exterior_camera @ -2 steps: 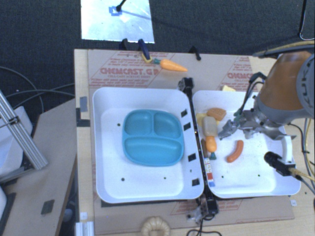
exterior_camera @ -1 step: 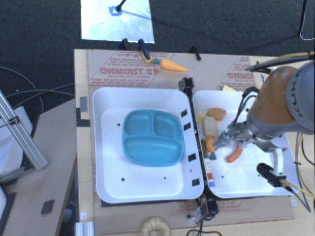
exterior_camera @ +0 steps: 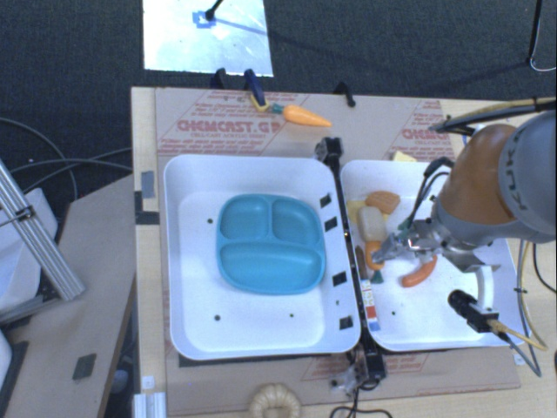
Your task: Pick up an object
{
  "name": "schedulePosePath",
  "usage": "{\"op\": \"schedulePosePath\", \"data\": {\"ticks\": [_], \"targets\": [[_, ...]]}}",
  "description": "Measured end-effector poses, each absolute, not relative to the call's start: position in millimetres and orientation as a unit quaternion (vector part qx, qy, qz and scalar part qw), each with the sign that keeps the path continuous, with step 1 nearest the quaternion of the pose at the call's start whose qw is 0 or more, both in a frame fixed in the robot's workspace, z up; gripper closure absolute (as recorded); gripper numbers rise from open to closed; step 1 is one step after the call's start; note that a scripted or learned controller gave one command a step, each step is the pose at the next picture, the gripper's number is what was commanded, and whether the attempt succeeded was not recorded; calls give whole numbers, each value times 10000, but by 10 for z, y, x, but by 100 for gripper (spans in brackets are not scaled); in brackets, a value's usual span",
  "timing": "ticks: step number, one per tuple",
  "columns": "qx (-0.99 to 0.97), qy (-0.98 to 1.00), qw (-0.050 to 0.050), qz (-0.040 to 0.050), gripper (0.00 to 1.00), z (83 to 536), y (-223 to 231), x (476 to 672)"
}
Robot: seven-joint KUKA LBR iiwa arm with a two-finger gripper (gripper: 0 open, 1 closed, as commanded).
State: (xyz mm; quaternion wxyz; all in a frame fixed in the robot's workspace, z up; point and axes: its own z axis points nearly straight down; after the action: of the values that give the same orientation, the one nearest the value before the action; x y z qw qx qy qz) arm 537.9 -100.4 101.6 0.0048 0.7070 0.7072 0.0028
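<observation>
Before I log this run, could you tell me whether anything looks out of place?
Yes: a toy carrot lies outside both bins, on the board beyond the left bin, while the other food pieces sit in the right bin.

On the brown cardboard sheet (exterior_camera: 228, 125) under the two white bins, you can read red printed lettering, "CHEMCAST", repeated along its far edge. More red print shows at the sheet's far right corner, but there it is too small and blurred to make out.
</observation>
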Motion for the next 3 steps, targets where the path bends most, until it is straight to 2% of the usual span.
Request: {"op": "schedulePosePath", "data": {"ticks": [1, 3], "targets": [[7073, 7069, 49, 30, 100, 1102, -1002, 5381], [7054, 7088, 26, 22, 100, 2043, -952, 5557]]}}
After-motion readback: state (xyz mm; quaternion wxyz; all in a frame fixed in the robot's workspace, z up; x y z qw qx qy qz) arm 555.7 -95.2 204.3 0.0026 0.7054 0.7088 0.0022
